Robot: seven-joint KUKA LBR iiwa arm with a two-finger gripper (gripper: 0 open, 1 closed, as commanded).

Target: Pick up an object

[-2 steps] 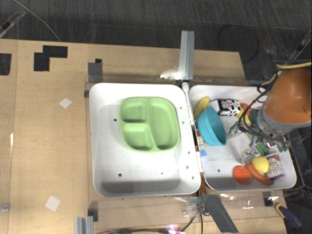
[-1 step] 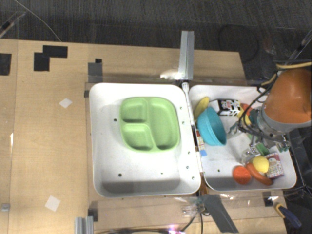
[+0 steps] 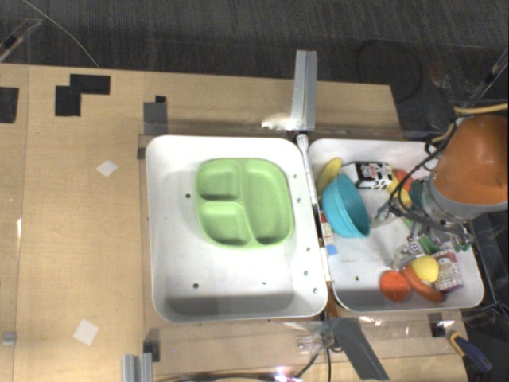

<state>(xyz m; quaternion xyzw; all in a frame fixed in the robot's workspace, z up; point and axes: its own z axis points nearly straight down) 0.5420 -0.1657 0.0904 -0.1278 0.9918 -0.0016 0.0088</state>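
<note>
Objects crowd the right bin (image 3: pixel 350 289) — yellow ball (image 3: pixel 425 269) and orange piece (image 3: pixel 394 285) at five o'clock, directly under the gripper (image 3: pixel 429 249); its grip cannot be told.

No text can be read. The small black-and-white package (image 3: pixel 371 173) in the right bin (image 3: pixel 358 289) bears markings too small and blurred to make out, and likewise the printed packet (image 3: pixel 450 274) near that bin's front corner.
</note>
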